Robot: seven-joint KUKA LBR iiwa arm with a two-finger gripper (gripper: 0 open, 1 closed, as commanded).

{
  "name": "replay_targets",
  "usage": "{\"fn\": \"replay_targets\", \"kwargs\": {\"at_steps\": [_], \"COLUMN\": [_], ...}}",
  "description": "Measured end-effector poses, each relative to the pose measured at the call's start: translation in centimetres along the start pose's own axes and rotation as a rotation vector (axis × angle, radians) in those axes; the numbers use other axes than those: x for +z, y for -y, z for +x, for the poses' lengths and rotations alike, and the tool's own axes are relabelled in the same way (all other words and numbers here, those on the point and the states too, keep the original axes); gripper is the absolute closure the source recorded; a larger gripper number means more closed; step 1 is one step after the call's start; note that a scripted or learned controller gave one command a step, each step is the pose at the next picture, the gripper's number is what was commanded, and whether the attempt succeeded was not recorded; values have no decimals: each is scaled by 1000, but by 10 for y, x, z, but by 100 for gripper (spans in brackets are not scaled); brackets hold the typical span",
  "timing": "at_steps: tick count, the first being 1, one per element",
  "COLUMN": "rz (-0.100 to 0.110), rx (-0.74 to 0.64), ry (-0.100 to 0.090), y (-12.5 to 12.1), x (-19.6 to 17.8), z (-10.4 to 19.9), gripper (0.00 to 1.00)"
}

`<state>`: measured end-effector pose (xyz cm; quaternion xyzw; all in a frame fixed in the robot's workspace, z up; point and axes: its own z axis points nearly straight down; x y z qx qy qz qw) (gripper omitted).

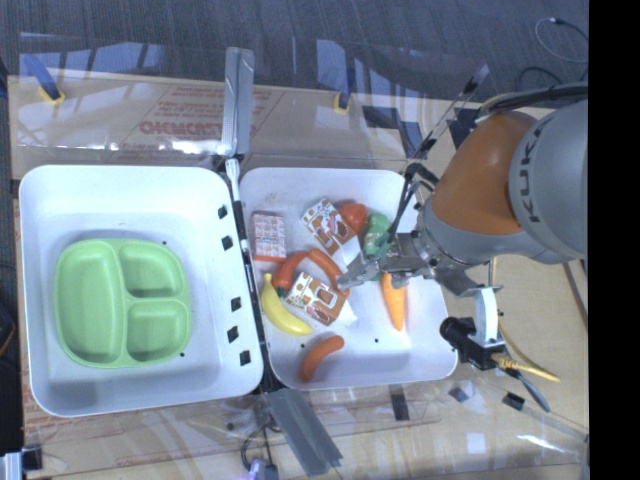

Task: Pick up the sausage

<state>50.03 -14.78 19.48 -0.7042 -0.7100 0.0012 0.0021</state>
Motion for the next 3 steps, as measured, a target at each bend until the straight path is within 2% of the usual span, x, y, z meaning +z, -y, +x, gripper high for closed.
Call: {"fn": "replay_targets", "kwargs": {"at_steps": [1,2,3], "rz": [-18,-14,-3], "rx": [-135,-139,-86], "ry": [5,5,1], "y": [-71,-70,-57], "x": [96,87,-59], "z": [31,31,94], "gripper": [0,100,100]}}
